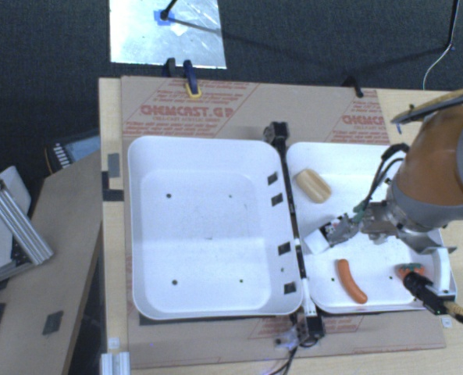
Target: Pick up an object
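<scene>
The right bin [372, 155] holds a tan, block-like piece [311, 185] near its left wall. An orange-red sausage-shaped object [351, 280] lies by its front edge. A small orange and green object [410, 270] sits at the front right, partly behind the arm. My gripper [336, 231] hangs low over the left-middle of this bin, between the tan piece and the sausage shape. It is a little apart from both. A small white patch [315, 242] shows just to its left. The grey arm with its orange band [442, 162] covers the bin's right side.
The left bin [149, 158] sits beside the right one, with a black clip-lined divider [286, 201] between them. A shiny metal sheet [167, 20] lies beyond the bench. An aluminium rail [12, 217] stands at the far left. Cables run at the upper right.
</scene>
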`<state>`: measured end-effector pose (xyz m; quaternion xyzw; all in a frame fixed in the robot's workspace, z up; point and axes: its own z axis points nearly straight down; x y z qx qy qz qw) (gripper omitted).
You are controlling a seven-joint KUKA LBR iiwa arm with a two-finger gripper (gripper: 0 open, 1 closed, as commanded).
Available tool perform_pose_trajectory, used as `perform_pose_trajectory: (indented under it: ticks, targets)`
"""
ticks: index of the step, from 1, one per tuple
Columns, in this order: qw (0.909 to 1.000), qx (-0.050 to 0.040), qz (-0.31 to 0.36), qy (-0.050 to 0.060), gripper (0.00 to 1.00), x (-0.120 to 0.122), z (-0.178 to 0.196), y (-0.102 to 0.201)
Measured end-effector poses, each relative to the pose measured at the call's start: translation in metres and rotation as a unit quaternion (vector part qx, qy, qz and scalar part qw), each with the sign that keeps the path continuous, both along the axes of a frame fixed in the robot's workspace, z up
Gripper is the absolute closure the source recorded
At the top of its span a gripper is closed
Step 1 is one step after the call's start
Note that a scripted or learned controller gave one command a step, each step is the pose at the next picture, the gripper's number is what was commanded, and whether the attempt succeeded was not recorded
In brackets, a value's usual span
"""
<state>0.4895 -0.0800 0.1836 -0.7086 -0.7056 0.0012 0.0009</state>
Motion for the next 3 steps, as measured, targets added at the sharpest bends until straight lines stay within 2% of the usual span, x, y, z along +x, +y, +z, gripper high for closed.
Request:
perform_pose_trajectory:
  ticks: [1, 2, 3]
  targets:
    - [1.0000, 0.0025, 0.009, -0.002, 0.00, -0.003, 0.000, 0.107]
    - [0.9999, 0.0012, 0.006, -0.010, 0.00, 0.004, 0.134, 0.110]
    - [1.0000, 0.0002, 0.007, -0.004, 1.00, 0.003, 0.137, 0.110]
